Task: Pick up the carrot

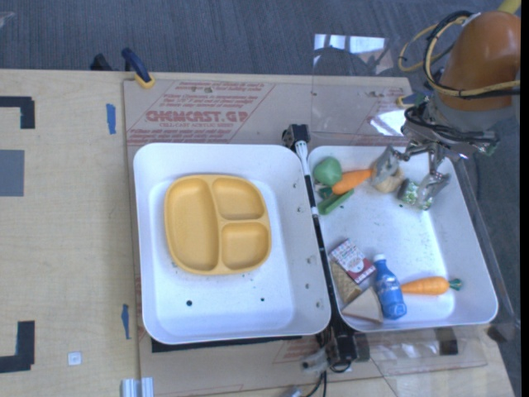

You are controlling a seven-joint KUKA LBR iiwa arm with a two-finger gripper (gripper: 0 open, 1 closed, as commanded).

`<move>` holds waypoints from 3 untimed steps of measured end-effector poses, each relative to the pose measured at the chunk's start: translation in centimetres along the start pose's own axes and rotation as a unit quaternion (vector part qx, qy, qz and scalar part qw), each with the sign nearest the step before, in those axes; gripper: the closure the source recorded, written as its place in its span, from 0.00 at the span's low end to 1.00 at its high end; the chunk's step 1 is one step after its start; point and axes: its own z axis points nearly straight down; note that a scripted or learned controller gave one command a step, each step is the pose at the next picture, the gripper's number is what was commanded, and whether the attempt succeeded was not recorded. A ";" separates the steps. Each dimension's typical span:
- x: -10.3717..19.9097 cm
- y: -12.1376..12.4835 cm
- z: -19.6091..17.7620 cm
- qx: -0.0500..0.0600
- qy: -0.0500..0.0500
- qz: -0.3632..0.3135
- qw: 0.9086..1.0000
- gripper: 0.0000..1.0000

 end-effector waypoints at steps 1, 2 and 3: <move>-2.2 1.1 5.9 0.006 -0.001 0.027 1.000 0.00; -7.0 4.2 -4.1 0.007 -0.005 0.182 0.983 0.00; -6.0 3.7 5.2 0.005 -0.002 0.162 0.987 0.00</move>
